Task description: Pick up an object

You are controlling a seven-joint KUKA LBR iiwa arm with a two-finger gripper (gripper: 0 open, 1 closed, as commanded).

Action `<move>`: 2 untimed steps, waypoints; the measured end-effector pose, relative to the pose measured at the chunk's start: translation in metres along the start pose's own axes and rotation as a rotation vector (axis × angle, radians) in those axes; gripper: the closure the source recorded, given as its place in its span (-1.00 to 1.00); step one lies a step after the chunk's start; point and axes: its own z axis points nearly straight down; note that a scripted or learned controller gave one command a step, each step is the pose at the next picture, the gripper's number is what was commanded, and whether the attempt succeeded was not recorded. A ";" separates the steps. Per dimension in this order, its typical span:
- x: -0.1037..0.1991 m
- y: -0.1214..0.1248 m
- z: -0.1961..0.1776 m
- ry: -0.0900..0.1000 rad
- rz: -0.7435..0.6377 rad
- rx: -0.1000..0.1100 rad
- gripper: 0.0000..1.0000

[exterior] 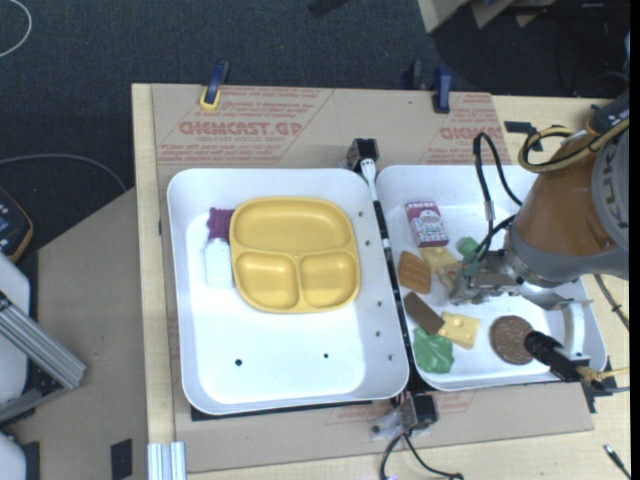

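- Camera view, step in hand: grey arm with orange band (560, 208) reaches into the right shallow white bin (590, 343), and its two-finger gripper (470, 283) sits low among the toy food; my reading is the descent-to-grasp stage, with nothing visibly lifted
- Claw state: I cannot tell, since the tip is small and blurred against the clutter
- Candidate objects: a brown bread-like slice (414, 272) and a small green piece (467, 248) lie just beside the gripper; a yellow cheese wedge (460, 329), a dark brown bar (424, 313), a green leafy piece (433, 352), a round brown cookie (511, 338) and a pink-and-white carton (427, 223) lie around it
- Next move: likely closing on one nearby piece, then rising straight up
- Surface and room: left white bin (200, 348) carries a yellow divided plastic tray (295, 253); both rest on a cardboard-covered bench (300, 118) over dark carpet (100, 28)
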 end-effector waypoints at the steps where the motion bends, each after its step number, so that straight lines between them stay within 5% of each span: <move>1: 0.009 -0.002 -0.048 -0.002 -0.004 -0.006 1.00; 2: 0.016 0.004 -0.094 -0.002 -0.004 -0.006 1.00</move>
